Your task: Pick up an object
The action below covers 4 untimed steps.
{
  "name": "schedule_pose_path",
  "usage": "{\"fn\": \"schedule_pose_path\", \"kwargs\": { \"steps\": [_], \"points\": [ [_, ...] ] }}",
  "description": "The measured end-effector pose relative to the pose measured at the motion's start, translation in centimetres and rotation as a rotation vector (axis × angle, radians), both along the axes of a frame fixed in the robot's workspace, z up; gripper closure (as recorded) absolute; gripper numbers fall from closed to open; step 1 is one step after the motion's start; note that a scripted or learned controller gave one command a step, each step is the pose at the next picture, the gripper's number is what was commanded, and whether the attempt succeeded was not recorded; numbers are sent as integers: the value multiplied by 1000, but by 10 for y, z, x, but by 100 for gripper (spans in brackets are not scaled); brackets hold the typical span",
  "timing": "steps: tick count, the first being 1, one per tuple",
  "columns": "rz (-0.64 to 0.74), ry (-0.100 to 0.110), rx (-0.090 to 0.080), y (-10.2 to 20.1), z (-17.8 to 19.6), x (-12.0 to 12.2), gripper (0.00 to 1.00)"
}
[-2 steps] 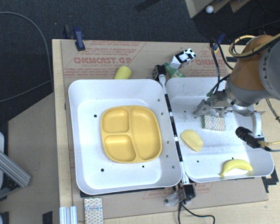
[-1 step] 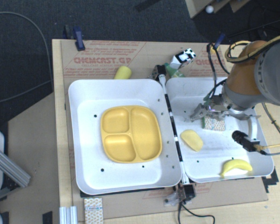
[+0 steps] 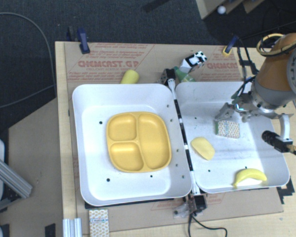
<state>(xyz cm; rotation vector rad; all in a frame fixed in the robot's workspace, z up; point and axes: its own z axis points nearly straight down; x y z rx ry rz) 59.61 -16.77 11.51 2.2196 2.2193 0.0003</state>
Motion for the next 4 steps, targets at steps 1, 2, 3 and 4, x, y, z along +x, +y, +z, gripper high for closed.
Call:
{"fn": "schedule_pose_path", "kwargs": {
  "steps": [1, 2, 3, 4],
  "points": [
    [0, -7, -5, 19, -26, -6, 0],
    [0, -14, -2, 21, -14, -4, 100],
    [1, -16, -3, 21, -4, -4, 100],
    [1, -18, -4, 21, 6, -3, 100]
  ]
}}
